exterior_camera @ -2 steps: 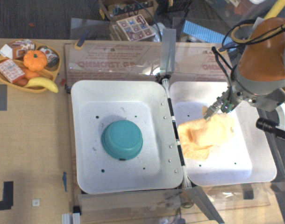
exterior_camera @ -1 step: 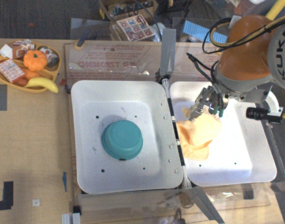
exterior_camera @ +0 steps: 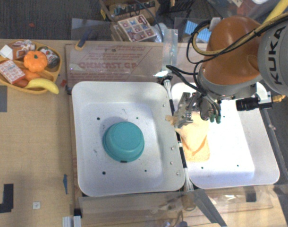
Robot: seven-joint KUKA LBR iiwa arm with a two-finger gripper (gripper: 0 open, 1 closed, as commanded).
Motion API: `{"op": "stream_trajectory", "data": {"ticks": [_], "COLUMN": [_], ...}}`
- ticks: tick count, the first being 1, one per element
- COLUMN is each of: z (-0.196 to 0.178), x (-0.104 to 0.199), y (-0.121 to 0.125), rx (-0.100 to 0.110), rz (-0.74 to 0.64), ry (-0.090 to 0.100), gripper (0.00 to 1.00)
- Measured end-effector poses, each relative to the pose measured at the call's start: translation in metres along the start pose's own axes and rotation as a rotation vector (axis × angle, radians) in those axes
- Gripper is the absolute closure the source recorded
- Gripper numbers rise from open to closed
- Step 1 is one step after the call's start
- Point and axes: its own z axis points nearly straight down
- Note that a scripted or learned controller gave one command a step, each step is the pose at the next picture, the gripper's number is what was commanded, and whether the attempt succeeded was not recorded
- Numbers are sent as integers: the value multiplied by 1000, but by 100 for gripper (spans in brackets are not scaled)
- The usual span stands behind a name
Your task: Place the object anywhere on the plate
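In the right bin point(exterior_camera: 257, 167), against its left wall, lies the object point(exterior_camera: 197, 143): a pale yellow-orange piece, flat and slightly rumpled. My gripper point(exterior_camera: 197, 111) hangs directly above its upper edge, close to the divider between the bins. I cannot tell from this slanted overhead view whether the gripper is spread or closed, nor whether it touches the object.

Handling estimate: the object looks thin, soft and light, likely to flex or fold when lifted. Recommended hold: pinch a raised fold near the centre, away from the bin wall, where there is clearance on both sides.

Containers: the left bin point(exterior_camera: 87, 98) holds a teal plate point(exterior_camera: 123, 141), round and sitting near its middle. The right bin holds the object. The plate and object are well apart, with the bin walls between them.
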Motion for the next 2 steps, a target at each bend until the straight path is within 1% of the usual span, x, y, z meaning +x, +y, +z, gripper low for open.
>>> {"op": "stream_trajectory", "data": {"ticks": [1, 2], "z": [0, 0], "x": [5, 5], "y": [51, 51], "rx": [-1, -1], "rz": [-117, -117], "ry": [-3, -4], "gripper": [100, 0]}}
